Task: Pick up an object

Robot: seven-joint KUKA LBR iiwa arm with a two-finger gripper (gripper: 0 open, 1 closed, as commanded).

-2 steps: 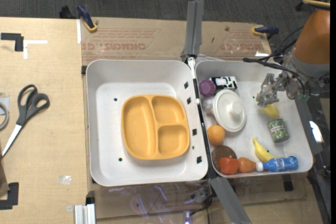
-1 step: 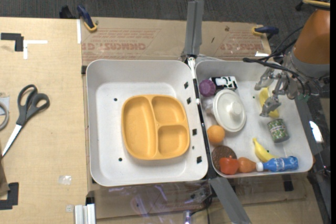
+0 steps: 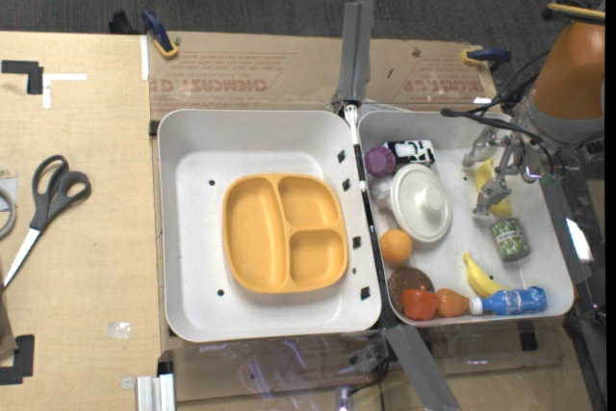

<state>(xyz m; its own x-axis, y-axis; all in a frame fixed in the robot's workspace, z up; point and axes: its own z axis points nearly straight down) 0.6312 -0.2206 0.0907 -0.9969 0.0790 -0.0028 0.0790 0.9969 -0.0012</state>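
Seen from above: two white bins side by side on a worktop. Reaching in from the right, a grey arm with an orange band, ending in a metal pincer lowered over the back of the right bin.

Pincer state: impossible to tell whether apart or together, since the metal parts overlap and blur. A patch of yellow visible at the pincer tips, possibly a small object, but not clearly clamped. No firm sign of anything lifted.

Just below the pincer, nearer the camera: a small green can, lying on the bin floor. Further the same way: a banana and a blue bottle along the front wall. To the pincer's left: a white lidded bowl, with a purple item and a black-and-white item behind it. Left and forward of the pincer: an orange, a brown round item, a tomato.

Well to the left: the other bin, holding a yellow divided plate. Far left on the worktop: scissors.

Progress, as a judgement: early to middle. Descent towards the objects apparently made; a secure grasp and a lift left to do. Most objects at rest in the bin.
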